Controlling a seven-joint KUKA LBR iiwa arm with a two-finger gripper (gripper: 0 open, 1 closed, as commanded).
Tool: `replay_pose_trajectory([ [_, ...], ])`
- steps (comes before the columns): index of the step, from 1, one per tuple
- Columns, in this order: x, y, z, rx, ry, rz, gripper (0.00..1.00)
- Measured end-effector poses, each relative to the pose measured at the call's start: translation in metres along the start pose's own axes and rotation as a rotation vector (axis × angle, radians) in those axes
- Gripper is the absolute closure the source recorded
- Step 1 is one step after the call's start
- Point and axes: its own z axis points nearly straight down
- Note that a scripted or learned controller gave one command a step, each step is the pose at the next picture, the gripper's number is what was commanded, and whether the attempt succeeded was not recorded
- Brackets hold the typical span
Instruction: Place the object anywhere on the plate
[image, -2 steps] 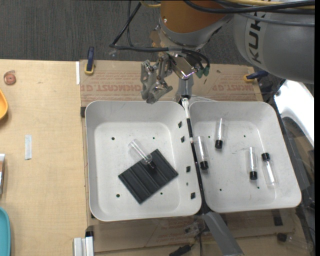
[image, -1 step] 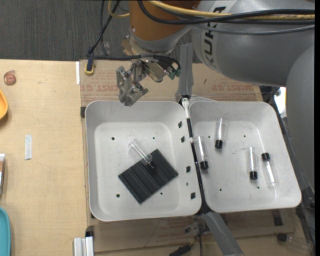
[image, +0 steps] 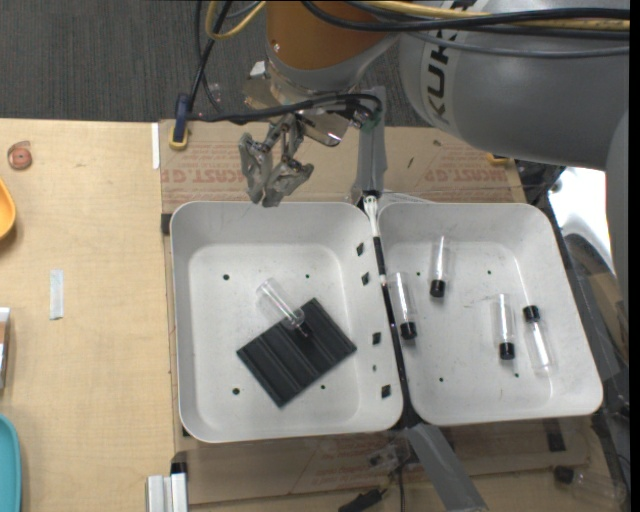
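Camera view: jaws (image: 268, 182) pressed together, holding nothing; tube (image: 281, 303) lies on plate (image: 297, 352)

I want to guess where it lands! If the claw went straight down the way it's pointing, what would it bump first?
Probably the back rim of the left bin. The claw hangs just above that edge, though depth is hard to judge.

Wooden bench (image: 90, 300) – brown cardboard sheet (image: 450, 165), two white bins – left bin (image: 200, 240), right bin (image: 560, 260)
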Motion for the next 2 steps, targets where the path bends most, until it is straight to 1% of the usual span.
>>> replay_pose_trajectory([
  [2, 0.0005, -0.0043, -0.0195, 0.002, -0.012, 0.015, 1.00],
])
